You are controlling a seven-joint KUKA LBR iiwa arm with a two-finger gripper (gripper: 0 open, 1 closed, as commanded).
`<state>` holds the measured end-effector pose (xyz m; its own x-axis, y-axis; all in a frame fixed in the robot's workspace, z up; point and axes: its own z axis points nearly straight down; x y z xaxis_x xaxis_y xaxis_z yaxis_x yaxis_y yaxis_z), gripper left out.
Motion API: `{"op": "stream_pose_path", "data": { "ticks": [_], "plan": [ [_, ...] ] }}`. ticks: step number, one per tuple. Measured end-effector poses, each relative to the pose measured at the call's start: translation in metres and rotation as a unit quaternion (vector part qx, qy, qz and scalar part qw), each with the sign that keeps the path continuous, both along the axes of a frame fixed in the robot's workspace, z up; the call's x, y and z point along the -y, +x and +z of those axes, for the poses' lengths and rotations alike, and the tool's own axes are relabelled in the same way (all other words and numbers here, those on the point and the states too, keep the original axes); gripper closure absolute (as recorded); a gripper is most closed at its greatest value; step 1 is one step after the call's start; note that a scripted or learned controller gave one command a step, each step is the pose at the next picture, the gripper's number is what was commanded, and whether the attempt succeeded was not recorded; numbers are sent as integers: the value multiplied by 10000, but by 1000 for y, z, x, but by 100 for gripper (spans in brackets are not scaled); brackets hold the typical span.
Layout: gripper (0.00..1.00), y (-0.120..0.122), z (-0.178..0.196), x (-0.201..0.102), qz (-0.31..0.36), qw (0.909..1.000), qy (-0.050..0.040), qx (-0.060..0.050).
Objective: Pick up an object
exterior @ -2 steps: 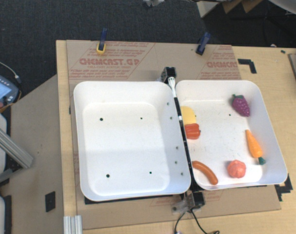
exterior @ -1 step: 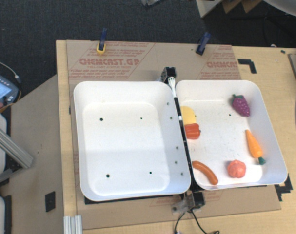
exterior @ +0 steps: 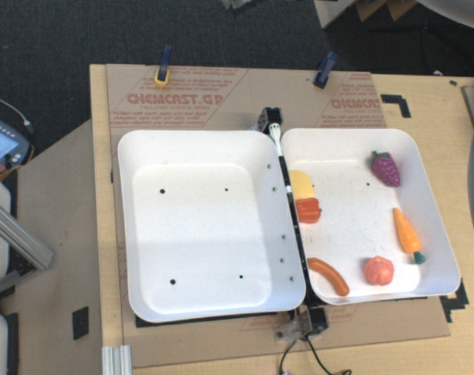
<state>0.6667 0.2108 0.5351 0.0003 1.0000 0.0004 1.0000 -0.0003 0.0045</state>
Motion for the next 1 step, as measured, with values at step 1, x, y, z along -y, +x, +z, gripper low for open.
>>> {"op": "stream_pose_path", "data": {
  "ticks": [1],
  "plan": [
    [100, 0, 0, -8, 1, 10000, 1, -1]
  ]
}}
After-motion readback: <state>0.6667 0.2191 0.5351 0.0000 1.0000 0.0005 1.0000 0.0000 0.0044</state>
